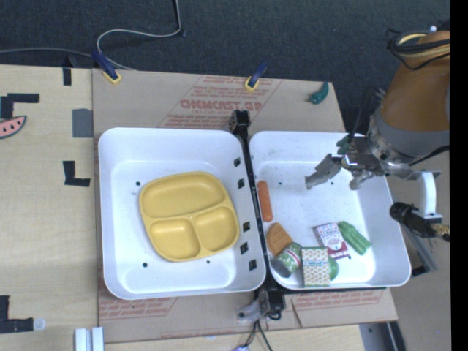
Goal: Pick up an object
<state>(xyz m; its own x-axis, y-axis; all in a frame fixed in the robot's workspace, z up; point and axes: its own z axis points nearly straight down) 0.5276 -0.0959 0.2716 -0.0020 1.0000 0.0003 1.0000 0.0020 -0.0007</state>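
My gripper (340,178) hangs over the upper right part of the right bin (292,146), fingers spread open with nothing between them. Below it, along the bin's front, lie a pink-and-white packet (330,238), a green pickle-shaped piece (354,238), a checkered green box (316,265), a green can (289,259) and a brown bread-like piece (278,237). An orange sausage-shaped piece (265,199) lies against the bin's left wall. All of them lie apart from the gripper.
The left bin (121,196) holds a yellow divided plate (190,214). A black clamp strip (245,174) runs between the bins. Cardboard lies under both bins, with a small teal item (319,93) at the back right.
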